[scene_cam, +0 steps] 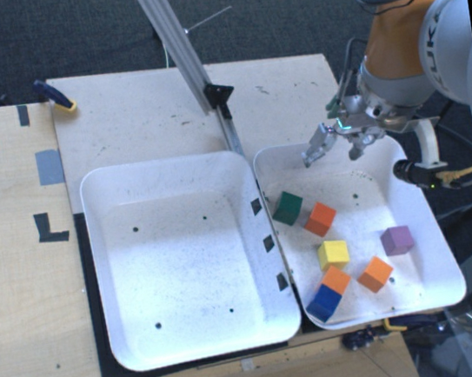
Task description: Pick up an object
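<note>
White right bin (426, 282) holds seven cubes (green cube (288, 207) nearest) — the gripper (334, 151) hangs at its twelve o'clock rim, fingers spread, gripping nothing.

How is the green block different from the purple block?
The green block is dark green; the purple block is pale purple. The green block sits toward the right bin's left wall, touching or nearly touching an orange block; the purple block sits apart near the right wall. The green block lies nearer the gripper. Both are small cubes of similar size, lying in the same bin.
</note>
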`<state>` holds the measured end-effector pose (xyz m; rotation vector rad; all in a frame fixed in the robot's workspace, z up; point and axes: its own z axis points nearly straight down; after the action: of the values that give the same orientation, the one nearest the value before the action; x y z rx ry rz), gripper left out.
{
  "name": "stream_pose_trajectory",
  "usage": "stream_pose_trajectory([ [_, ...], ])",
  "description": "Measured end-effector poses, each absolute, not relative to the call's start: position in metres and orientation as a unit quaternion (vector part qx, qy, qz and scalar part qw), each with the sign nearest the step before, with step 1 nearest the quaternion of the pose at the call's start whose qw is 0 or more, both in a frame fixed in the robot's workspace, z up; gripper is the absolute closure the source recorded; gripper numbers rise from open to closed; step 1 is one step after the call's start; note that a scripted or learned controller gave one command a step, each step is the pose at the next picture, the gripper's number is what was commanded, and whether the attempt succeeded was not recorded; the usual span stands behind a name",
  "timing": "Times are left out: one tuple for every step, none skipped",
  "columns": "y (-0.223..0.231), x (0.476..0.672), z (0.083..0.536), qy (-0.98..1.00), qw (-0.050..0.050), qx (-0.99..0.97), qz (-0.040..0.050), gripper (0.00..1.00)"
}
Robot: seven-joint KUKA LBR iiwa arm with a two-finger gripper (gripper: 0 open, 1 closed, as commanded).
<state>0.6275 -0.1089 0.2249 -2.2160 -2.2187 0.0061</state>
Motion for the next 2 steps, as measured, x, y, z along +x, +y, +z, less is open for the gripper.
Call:
stream_pose_trajectory([
  [-0.109,0.628,0.228,-0.708,0.001,-0.706,0.0005,0.00],
  [-0.117,0.626,0.180,-0.707,0.002,-0.707,0.0027,0.00],
])
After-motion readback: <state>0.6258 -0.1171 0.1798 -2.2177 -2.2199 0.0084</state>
